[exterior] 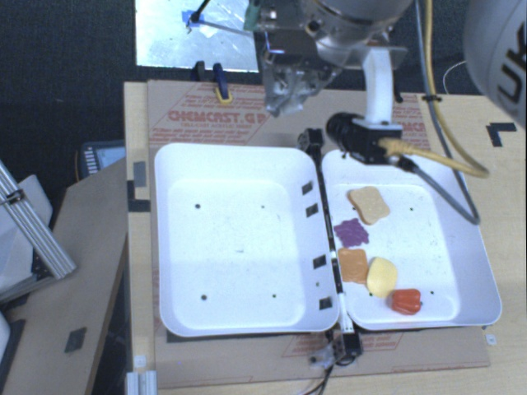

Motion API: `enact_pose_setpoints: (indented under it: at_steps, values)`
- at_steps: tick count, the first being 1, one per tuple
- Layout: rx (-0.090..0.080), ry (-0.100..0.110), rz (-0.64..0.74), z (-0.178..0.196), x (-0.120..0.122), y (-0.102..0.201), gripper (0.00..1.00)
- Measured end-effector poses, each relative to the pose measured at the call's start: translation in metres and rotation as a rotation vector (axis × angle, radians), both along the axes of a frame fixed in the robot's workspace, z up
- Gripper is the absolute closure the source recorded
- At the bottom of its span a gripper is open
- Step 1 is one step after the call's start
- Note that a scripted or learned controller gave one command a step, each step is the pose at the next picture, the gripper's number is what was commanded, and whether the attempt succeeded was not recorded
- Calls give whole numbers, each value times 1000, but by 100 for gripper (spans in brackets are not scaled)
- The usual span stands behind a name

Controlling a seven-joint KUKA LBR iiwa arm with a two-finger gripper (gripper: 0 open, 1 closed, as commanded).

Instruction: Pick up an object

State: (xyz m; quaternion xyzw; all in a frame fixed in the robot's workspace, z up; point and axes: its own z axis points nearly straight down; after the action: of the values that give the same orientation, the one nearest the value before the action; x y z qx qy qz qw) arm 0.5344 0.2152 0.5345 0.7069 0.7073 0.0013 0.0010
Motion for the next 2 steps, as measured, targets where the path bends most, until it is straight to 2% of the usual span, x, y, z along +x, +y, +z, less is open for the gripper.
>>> enact_pose_setpoints:
  at_steps: [1,2]
  values:
    - [0,1,0,0,-2,-1,0]
    - [0,1,0,0,-2,-1,0]
